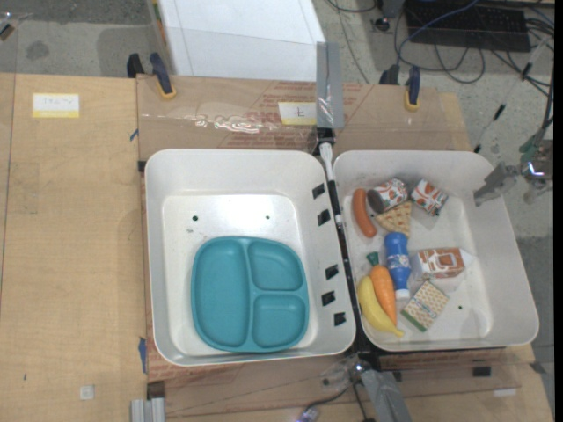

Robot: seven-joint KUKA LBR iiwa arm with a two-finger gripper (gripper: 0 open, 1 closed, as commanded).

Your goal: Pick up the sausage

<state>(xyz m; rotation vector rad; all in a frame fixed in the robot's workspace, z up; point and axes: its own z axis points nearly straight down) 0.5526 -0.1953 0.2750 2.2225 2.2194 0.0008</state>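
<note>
sausage (pixel 362 214) lay in the right bin (pixel 506 236), up against its left wall in the upper part of the frame, long axis running roughly top to bottom. a small can (pixel 388 195) sat just to its right, a yellow wedge (pixel 396 219) just below that, both close enough to crowd a grasp. gripper (pixel 503 180) hung at the far right edge of the frame, well apart from the sausage; whether it was spread or closed i could not tell. i judged the pick not yet begun. a good approach would come straight down over the sausage's middle, closing across its narrow width, clear of wall and can.
</note>
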